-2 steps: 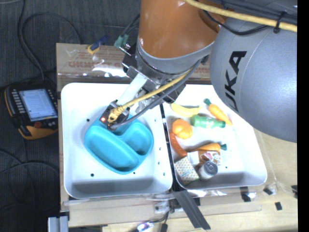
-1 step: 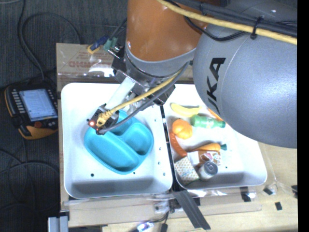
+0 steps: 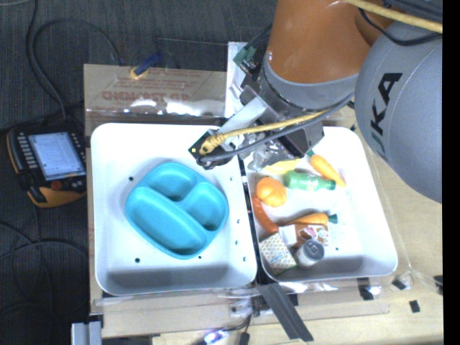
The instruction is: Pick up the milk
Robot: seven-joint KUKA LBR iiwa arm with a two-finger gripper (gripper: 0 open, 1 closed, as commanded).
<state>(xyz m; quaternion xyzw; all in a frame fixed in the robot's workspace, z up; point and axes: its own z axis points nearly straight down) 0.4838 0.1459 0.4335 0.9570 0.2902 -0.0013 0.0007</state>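
Note:
The milk (image 3: 311, 233) looks like a small white carton with red print. It lies in the right bin (image 3: 374, 214) toward the front, between an orange carrot-like piece (image 3: 307, 220) and a grey-capped bottle (image 3: 313, 251). My gripper (image 3: 277, 149) hangs under the grey wrist at the back left of that bin, above and behind the milk, partly hidden by the wrist and a yellow cable. The milk rests apart from it among the other food items.
The right bin also holds an orange (image 3: 269, 191), a green bottle (image 3: 309, 182), a carrot (image 3: 324, 167), a yellow item (image 3: 284, 165) and a checkered piece (image 3: 275, 251). A blue divided plate (image 3: 177, 208) lies in the left bin (image 3: 108, 192).

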